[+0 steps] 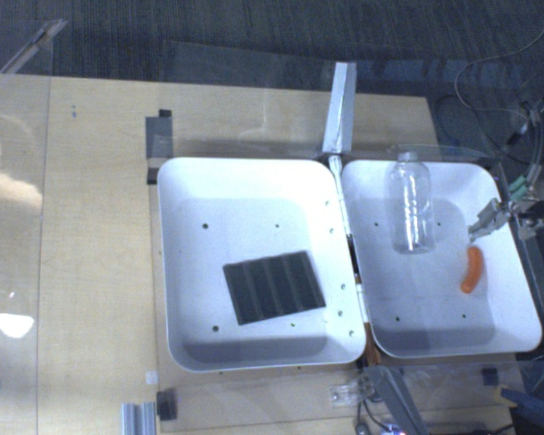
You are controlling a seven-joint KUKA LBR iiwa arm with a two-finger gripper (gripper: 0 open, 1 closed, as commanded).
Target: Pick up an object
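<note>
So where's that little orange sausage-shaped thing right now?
The small orange sausage-shaped object lies in the right white bin, near its right side, just below the pincer and right of the clear plastic bottle.

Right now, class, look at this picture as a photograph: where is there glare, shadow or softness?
Camera view: pale glare patches lie on the clear sheet at left; the clear bottle is faint against the right bin, showing mostly by highlights; soft shadows line the left bin's lower wall; the gripper by the orange object looks soft.
</note>
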